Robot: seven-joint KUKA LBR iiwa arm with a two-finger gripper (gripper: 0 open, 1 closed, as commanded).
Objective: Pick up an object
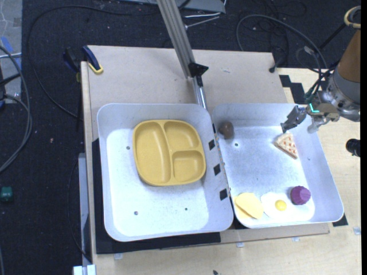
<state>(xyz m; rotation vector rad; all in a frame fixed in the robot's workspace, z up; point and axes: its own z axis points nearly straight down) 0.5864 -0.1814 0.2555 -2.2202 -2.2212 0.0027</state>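
In the right bin [321, 153], a triangular waffle-like wedge [287, 146] lies near the far right. My gripper [303, 121] hangs just above and behind the wedge, at the bin's far right rim. It is open, with nothing between its fingers [291, 120]. A brown round lump [226, 129] rests at the bin's far left corner. Along the near edge lie a yellow slice [248, 205], a fried egg [275, 204] and a purple piece [299, 195].
The left bin [114, 211] holds a yellow divided plate [170, 152]. A slanted metal pole [178, 33] comes down to the joint between the two bins. Cables lie on the dark floor around the bench.
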